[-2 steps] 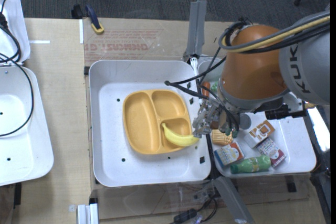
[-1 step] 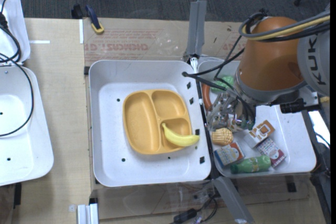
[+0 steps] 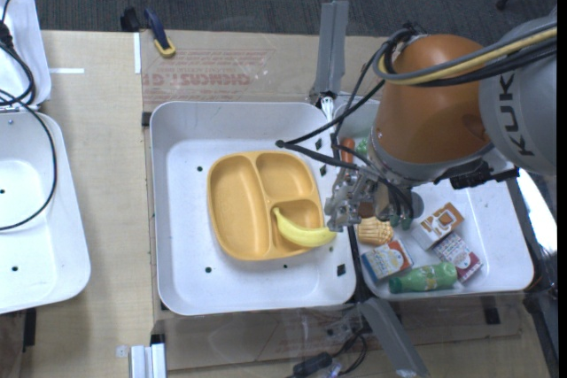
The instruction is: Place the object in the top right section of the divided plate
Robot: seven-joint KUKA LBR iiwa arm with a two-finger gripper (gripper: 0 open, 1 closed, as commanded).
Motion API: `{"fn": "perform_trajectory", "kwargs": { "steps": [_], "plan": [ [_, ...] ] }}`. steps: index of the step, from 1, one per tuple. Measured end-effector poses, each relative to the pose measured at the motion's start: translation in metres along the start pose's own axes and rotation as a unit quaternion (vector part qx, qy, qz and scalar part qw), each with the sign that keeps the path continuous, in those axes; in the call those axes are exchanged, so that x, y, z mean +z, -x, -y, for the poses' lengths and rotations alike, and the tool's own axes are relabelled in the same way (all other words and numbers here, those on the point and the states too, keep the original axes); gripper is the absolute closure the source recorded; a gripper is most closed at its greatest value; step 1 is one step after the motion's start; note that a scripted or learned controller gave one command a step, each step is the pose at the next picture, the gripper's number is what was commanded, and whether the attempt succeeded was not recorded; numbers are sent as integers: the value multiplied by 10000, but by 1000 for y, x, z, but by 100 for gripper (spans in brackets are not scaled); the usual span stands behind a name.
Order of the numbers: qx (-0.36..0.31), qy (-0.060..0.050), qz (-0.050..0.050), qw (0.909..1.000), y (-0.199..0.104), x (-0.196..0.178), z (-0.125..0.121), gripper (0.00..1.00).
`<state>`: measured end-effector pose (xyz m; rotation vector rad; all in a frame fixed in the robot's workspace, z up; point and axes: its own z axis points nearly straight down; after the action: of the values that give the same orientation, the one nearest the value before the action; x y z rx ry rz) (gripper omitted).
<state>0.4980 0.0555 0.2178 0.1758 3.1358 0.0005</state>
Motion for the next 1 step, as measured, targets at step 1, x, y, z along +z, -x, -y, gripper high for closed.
{"fn": "perform_trajectory", "kwargs": {
  "steps": [1],
  "plan": [
    [1, 0, 0, 10000, 0, 0, 0, 0]
  ]
}}
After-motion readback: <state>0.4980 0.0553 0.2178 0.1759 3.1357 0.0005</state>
